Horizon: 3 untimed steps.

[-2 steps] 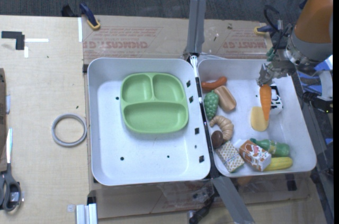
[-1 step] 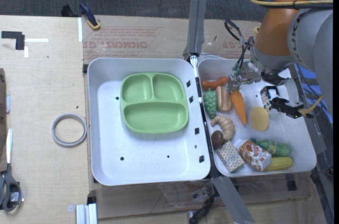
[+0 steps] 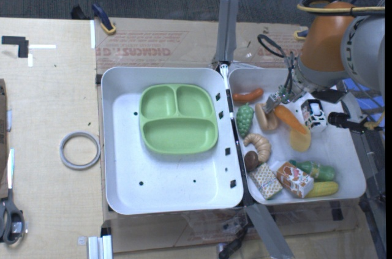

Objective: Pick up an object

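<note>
White right bin (image 3: 352, 181) holds an orange carrot (image 3: 290, 119) (tapered) beside the tool (image 3: 283, 94), grip unclear.

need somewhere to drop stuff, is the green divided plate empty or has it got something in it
Empty. The green divided plate lies flat in the left bin, and all three compartments show bare green.

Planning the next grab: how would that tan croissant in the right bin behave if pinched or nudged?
The tan curved croissant looks like moulded toy food, so probably stiff and light. Its rounded ridged surface may slip from a pincer unless gripped across the middle. It lies against the brown rounded piece, so a push would likely shove that too.
</note>
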{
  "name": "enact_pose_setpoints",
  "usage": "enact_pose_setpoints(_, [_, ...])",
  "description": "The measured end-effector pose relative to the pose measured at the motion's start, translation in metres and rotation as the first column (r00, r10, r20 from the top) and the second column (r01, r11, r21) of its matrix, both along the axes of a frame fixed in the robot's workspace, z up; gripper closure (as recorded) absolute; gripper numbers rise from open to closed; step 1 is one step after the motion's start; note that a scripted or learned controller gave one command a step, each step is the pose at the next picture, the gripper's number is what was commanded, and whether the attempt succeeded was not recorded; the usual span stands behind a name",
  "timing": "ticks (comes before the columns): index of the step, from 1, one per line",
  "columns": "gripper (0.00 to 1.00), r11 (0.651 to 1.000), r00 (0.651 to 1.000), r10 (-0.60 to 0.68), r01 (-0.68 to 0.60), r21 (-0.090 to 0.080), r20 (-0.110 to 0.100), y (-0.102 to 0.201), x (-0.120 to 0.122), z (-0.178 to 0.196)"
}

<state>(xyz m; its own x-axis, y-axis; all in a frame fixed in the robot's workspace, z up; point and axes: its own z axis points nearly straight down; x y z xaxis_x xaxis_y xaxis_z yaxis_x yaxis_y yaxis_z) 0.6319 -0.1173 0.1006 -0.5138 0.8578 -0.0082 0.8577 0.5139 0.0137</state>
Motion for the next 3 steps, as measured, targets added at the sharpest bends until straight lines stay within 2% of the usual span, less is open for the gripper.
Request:
enact_pose_setpoints(1, [0.00,0.963,0.963,-0.270,0.270,0.003,0.003,0.002,-0.038,-0.001])
enact_pose_setpoints(2, [1.00,0.962,0.962,-0.274,0.274,0.003,0.003,0.001,-0.038,0.008])
enact_pose_setpoints(3, [1.00,0.908,0.908,-0.419,0.419,-0.001,-0.015,0.054,0.027,0.092])
